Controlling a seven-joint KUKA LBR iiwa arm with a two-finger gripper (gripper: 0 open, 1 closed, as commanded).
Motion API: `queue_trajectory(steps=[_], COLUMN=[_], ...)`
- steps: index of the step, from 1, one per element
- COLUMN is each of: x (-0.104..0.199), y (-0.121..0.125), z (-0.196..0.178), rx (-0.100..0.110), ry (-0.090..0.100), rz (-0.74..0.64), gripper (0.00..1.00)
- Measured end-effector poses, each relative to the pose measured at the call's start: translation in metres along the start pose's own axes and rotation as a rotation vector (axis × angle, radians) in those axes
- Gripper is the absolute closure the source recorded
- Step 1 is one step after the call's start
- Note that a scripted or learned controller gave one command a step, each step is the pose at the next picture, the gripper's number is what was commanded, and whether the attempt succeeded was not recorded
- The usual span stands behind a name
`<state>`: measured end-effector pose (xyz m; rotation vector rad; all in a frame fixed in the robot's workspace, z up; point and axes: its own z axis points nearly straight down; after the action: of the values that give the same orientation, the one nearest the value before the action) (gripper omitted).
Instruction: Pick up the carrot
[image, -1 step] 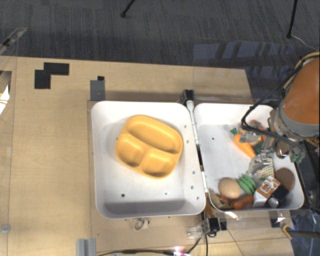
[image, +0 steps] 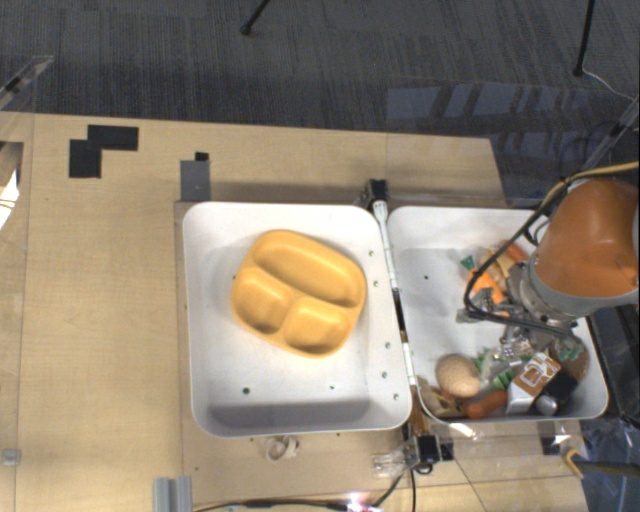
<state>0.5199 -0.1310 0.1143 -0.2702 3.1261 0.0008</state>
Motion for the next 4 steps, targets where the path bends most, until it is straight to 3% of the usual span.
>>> queue_trajectory(steps=[1,3,4], x=[-0.095,-0.043,-0.014], y=[-0.05,-0.021,0.008], z=[0.009,0.025,0.024], rx=[0.003,0.002,0.0], ry=[-0.01,-0.013,-0.014], rz=[0.177,0.464,1.031], gripper=[0.0,0.0,0.0])
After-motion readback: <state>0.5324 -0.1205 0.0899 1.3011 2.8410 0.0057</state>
